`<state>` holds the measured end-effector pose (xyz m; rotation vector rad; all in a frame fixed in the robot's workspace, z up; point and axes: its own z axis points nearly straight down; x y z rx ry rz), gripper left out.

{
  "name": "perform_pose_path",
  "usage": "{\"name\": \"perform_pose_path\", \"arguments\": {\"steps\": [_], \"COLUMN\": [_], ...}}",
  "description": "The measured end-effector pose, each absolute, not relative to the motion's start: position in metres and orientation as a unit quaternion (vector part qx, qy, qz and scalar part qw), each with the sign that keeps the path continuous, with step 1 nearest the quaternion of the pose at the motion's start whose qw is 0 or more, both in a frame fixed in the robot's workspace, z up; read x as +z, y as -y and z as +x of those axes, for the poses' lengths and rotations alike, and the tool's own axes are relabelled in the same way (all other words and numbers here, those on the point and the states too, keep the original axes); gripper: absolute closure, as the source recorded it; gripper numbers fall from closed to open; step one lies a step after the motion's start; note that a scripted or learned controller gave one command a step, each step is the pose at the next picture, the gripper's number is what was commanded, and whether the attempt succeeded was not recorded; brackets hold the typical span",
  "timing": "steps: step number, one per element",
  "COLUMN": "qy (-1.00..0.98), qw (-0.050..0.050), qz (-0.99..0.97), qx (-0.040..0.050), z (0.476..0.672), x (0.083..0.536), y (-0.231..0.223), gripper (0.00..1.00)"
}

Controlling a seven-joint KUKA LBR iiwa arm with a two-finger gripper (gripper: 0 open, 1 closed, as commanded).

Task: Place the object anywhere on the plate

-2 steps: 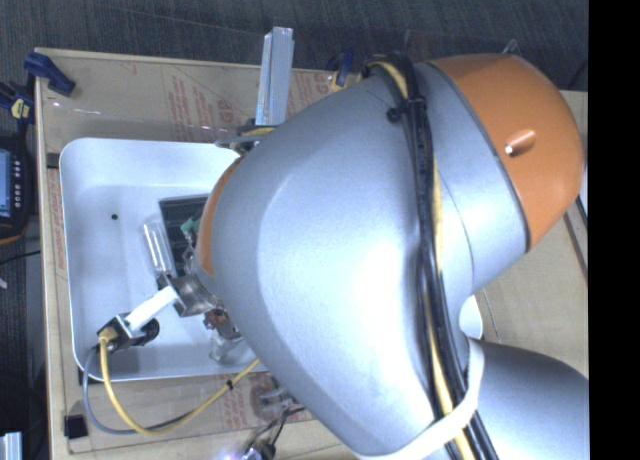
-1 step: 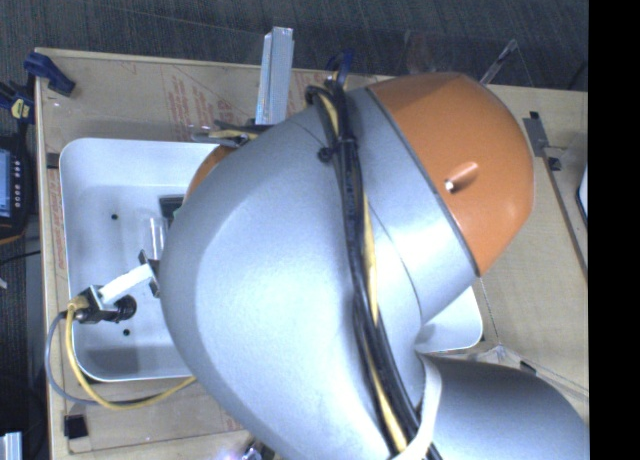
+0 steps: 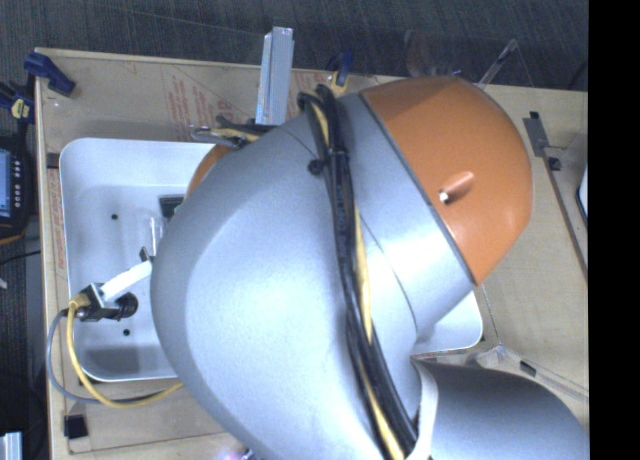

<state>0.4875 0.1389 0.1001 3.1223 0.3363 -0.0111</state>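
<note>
the grey arm (image 3: 290,288) fills the middle of the view, reaching in from the right over the two white bins, its orange band (image 3: 460,178) up at the top right. its bulk covers the wrist end, so i cannot tell how the jaws stand or whether anything is between them. the left bin (image 3: 72,163) shows its rim and part of its floor at the left, and only a corner of the right bin (image 3: 468,333) shows below the band. at the arm's upper left edge, over the left bin, an orange curved edge (image 3: 203,170) peeks out, and i cannot tell whether it is a plate. just below it is a small dark thing (image 3: 170,205), mostly covered. where the thing to be placed lies i cannot tell. on the desk (image 3: 150,88) behind the bins stands a grey metal bar (image 3: 275,73), with a blue clamp (image 3: 45,68) at the far left corner.
</note>
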Motion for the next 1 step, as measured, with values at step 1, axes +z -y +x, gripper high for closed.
{"name": "perform_pose_path", "arguments": {"steps": [1], "qy": [-0.153], "qw": [-0.002], "qz": [0.988], "qx": [-0.0019], "z": [0.4758], "x": [0.1911], "y": [-0.0658], "gripper": [1.0]}}
